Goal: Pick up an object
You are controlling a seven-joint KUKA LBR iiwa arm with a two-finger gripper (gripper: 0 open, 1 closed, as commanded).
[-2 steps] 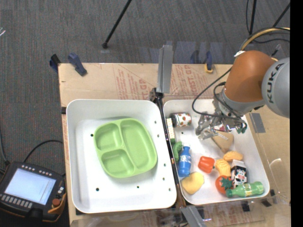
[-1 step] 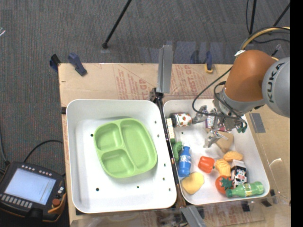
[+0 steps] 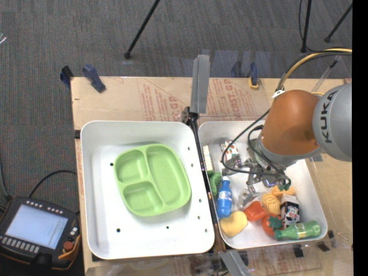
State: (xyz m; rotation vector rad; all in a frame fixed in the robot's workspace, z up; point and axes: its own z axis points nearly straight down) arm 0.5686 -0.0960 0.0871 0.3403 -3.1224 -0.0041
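Grey arm (image 3: 340, 122), orange band, black cables

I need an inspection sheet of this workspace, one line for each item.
Surface: wooden bench bearing two white bins, left bin and right bin.
Job's things: blue bottle, yellow piece, red piece, green bottle, all in the right bin.
Clutter: green divided plate in the left bin.
Grippers: pincer low over the right bin's toys; grasp cannot be judged.
Cables: black cables at the wrist.
Surroundings: handheld control unit on the floor, stand legs.
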